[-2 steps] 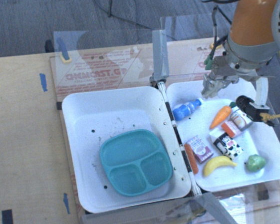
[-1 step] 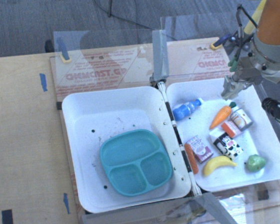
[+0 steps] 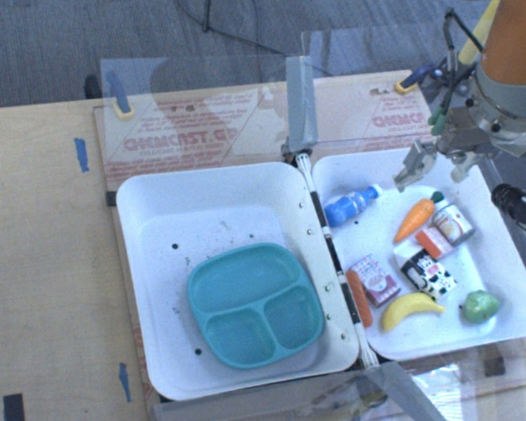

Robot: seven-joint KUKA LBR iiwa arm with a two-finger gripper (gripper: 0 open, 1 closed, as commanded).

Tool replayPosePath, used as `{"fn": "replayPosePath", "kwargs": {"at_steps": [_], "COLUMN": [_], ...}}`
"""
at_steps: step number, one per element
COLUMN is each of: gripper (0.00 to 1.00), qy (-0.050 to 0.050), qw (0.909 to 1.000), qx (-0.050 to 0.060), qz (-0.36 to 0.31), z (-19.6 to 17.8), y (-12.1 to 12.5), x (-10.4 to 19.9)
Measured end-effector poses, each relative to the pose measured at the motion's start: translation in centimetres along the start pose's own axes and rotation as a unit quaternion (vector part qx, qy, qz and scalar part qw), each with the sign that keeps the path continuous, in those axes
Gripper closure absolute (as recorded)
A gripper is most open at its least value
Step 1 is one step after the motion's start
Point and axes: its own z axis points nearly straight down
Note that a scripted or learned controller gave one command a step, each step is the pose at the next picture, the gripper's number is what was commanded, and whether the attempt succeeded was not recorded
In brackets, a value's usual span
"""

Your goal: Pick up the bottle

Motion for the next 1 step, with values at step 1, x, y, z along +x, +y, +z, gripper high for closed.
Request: {"fn": "replayPosePath", "kwargs": {"at_steps": [1], "gripper": [0.00], "qy": [0.001], "qw": [0.9999], "qx": [0.001], "qz": [0.013], "z": [12.40], "y": [3.02], "x": [5.91]}}
